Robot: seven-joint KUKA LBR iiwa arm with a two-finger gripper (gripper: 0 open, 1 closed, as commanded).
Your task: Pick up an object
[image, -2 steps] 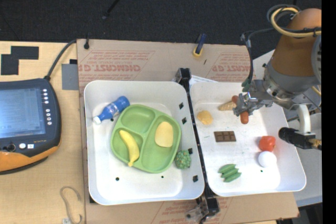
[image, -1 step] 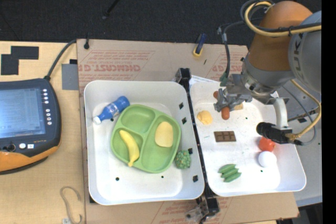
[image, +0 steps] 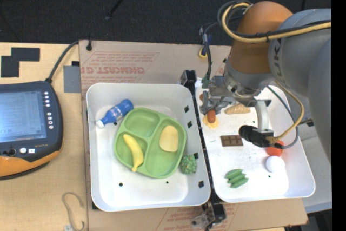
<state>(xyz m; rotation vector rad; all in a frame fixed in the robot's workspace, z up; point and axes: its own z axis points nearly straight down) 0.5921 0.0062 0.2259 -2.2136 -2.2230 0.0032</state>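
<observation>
Right, the fingers (image: 212,108) hover just above the small orange-red object (image: 211,116) beside the bin divider (image: 198,132); their opening I cannot tell.

The flattened cardboard sheet (image: 135,65) under the bins carries red printing behind the left bin. It lies upside down to the camera and is too small to read with any certainty. More red print shows on the cardboard's front edge, also unreadable. The handheld control pendant's (image: 24,121) screen shows lines too blurred to make out.
</observation>
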